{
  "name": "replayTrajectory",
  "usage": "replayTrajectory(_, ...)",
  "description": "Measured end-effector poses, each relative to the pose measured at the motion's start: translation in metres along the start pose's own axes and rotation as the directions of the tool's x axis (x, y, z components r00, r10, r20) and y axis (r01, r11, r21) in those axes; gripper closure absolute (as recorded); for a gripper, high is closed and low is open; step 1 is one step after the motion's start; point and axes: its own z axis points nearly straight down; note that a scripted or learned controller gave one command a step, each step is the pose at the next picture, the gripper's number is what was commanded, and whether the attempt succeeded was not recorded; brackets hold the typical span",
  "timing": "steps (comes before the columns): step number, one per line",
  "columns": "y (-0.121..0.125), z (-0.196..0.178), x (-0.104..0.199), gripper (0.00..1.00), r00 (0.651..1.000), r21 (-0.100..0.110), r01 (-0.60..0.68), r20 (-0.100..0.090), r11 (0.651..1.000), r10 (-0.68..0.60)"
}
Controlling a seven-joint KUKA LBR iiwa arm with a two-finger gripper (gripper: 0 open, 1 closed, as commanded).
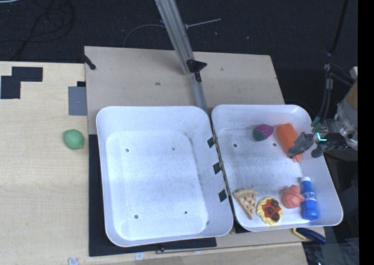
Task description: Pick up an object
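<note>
One fixed camera is mounted above the bench (175, 76) and looks down at a slant, facing its far edge and the dark floor beyond. It stands far enough back to take in both white bins whole: the left bin (111, 123) fills the centre and the right bin (333, 199) sits toward the right side. The arm (350, 114) enters at the right margin. A slanted metal rail (175, 27) rises at top centre.

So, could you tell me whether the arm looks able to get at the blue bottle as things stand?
Probably yes: the blue bottle lies uncovered near the right bin's right rim, close to the pincer, though a pink piece touches it.
</note>
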Motion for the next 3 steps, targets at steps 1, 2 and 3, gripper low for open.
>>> replayTrajectory(1,0.000,0.000,0.000,0.00,1.000,0.000,0.000,0.000,1.000,0.000)
replayTrajectory(2,0.006,0.049,-0.007,0.00,1.000,0.004,0.000,-0.001,1.000,0.000)
replayTrajectory(3,0.000,0.093,-0.009,0.00,1.000,0.004,0.000,-0.001,1.000,0.000)
